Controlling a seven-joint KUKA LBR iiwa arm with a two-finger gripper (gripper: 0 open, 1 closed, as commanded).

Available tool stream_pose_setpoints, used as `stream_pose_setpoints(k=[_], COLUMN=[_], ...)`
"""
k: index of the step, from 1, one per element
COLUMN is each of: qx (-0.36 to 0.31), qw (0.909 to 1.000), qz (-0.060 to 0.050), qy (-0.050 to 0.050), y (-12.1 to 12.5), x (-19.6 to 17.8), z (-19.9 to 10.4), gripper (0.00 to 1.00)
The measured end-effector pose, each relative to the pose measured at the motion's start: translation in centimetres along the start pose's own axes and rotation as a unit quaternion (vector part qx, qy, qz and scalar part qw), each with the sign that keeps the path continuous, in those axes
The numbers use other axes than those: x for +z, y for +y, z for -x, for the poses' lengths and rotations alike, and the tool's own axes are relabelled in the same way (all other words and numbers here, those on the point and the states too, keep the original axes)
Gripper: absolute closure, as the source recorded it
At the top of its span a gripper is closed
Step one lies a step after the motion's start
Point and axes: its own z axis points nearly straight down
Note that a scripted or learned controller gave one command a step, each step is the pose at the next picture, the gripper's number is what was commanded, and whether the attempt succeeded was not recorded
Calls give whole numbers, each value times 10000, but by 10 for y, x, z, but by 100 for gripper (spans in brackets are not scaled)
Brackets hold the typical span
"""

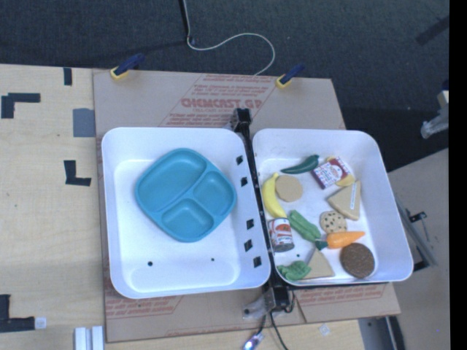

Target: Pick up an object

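Nothing has been picked up yet, judging by how things lie: every item sits in the right bin, so the whole task is left to do. The gripper's state cannot be told from this view.

The left bin bears a blue divided plate and little else. The right bin is crowded with toy food. A banana lies along its left wall, just beside a round tan cookie. Farther back lies a dark green pepper, with a small red packet to its right. Near the middle are a green pod, a chip cookie, a wedge of cheese and a carrot. A small can stands by the dividing wall. At the near edge sit a brown round patty and a sandwich wedge with a leafy green piece.

The cardboard beneath the bins carries red print; I cannot read it with confidence. The labels on the can and packet are too small to read.
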Motion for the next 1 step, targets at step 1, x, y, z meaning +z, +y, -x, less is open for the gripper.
stream_pose_setpoints(k=[1], qx=[-20], qw=[9999], qz=[-107], qy=[51], y=[-36], x=[38], z=[-59], gripper=[0])
